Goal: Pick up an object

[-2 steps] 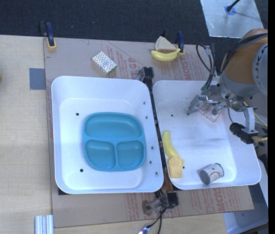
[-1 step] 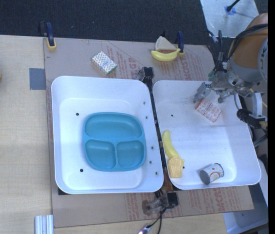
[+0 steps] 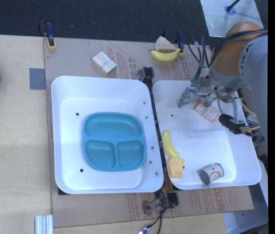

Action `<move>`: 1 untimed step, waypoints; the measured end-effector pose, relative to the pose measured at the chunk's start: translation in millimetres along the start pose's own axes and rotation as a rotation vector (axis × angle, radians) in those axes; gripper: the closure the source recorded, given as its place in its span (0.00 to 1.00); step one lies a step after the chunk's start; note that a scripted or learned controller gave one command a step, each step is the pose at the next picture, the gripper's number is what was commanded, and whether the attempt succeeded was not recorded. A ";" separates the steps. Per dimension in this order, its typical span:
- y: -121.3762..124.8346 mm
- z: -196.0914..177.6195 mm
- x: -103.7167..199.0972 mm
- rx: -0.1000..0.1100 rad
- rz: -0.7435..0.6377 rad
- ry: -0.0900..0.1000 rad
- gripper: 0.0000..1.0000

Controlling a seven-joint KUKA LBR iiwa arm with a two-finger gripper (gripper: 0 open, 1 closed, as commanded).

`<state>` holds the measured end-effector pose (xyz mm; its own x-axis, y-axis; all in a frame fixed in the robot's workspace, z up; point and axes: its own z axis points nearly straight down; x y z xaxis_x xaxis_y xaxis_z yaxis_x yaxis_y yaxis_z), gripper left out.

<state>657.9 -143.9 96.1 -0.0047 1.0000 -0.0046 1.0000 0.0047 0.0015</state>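
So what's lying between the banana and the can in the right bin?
Bare white bin floor between banana and can, seen from the overhead camera; the corn cob sits beside the banana.

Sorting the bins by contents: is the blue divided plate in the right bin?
No, the blue divided plate lies in the left bin.

Bench [image 3: 15, 145] carries cardboard sheet [image 3: 127, 57]; on it two white bins [image 3: 59, 130], patterned packet [image 3: 103, 62] and banana [image 3: 165, 55] left of tool [image 3: 195, 95].
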 end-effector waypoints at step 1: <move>-0.5 -97.4 95.4 0.003 0.000 0.006 0.00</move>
<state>656.9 -48.1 193.0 -0.0050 1.0000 0.0011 1.0000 0.0050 -0.0014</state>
